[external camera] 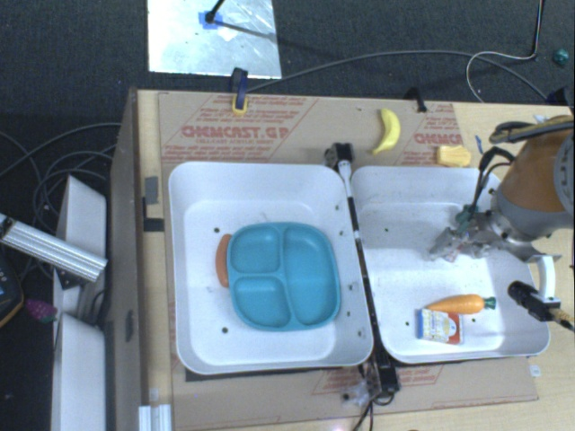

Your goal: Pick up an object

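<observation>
In the right bin [395, 205] an orange carrot [460, 304] lies near the front, with a small white and red carton [439, 325] just beside and below it. My gripper [452, 243] hangs over the middle right of this bin, above and slightly behind the carrot, with nothing seen between its fingers. In the left bin [193, 241] a blue divided plate [283, 274] lies flat, and an orange sausage-shaped piece [221, 259] rests against its left edge.
On the cardboard behind the bins lie a yellow banana [388, 131] and a yellow block [454, 156]. The arm, grey with an orange band [539, 187], comes in from the right. A black divider [355, 241] runs between the bins. Cables cross the floor behind.
</observation>
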Controlling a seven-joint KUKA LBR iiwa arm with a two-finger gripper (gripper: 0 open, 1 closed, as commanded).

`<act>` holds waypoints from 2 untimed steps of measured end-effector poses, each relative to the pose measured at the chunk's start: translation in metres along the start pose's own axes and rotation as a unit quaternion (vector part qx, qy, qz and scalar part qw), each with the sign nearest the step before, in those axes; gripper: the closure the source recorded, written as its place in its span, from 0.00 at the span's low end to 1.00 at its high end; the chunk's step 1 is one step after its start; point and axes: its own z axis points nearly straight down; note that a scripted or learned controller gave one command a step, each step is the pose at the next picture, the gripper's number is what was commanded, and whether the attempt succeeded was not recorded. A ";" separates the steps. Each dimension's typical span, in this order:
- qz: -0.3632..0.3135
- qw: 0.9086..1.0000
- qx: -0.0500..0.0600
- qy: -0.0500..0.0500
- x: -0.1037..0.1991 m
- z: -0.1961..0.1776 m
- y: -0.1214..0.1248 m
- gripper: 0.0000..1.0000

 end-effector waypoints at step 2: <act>-0.001 1.000 0.002 0.001 -0.012 0.000 0.099 0.00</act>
